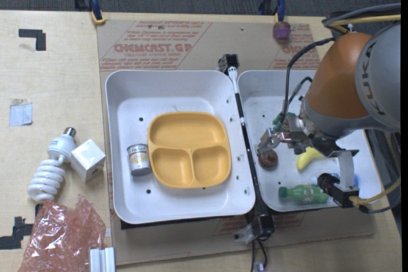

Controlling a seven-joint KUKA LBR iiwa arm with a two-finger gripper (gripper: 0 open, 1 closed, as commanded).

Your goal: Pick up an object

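"CHEMCAST" print (153,46) marks the board. The gripper (273,140) hangs over a brown donut (268,159) in the right bin (255,89); its grip state is unclear. Banana (308,158) and green bottle (304,193) lie nearby.

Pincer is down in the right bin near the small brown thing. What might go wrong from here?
1. The pincer sits close to the brown object, the banana and the green bottle; it may nudge one aside.
2. The brown object is small and round, so it may slip out.
3. It lies near the right bin's wall, so the pincer may bump it.
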